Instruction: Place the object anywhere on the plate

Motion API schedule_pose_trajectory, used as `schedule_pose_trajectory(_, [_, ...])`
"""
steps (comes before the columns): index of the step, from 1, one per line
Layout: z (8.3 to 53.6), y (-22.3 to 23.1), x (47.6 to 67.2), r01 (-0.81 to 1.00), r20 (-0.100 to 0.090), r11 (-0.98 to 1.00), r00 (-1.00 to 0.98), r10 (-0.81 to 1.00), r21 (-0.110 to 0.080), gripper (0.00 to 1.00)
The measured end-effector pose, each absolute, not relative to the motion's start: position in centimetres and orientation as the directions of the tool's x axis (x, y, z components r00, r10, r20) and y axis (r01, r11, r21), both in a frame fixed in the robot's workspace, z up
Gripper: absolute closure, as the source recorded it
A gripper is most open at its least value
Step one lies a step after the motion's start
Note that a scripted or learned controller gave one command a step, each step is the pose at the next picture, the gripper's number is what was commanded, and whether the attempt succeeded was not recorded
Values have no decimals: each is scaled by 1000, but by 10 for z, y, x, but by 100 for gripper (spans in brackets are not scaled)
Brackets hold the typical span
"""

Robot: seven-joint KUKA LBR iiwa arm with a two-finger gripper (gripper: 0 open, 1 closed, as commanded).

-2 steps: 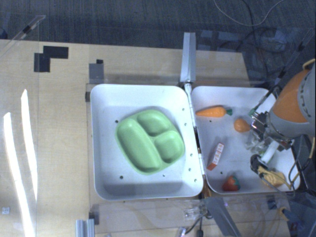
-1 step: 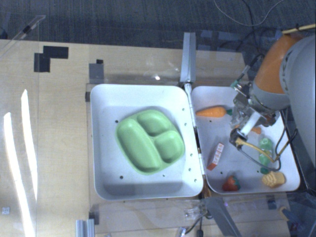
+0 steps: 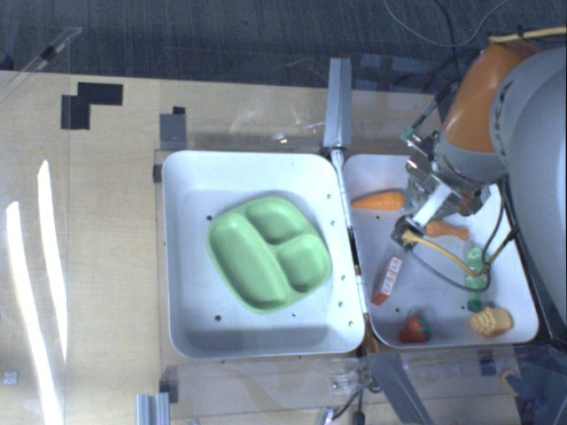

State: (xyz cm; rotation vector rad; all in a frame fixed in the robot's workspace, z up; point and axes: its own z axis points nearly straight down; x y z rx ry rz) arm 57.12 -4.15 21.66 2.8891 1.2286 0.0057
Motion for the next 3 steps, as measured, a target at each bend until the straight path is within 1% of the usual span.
schedule_pose_trajectory(1, [185,-26,631,698,1,-716,716,698,2,100])
schedule_pose_trajectory(2, [215,25,640,745,3,-667,667,745,3,100])
schedule_pose_trajectory(3, [231,58,641,748,3,-664,664,748,3,100])
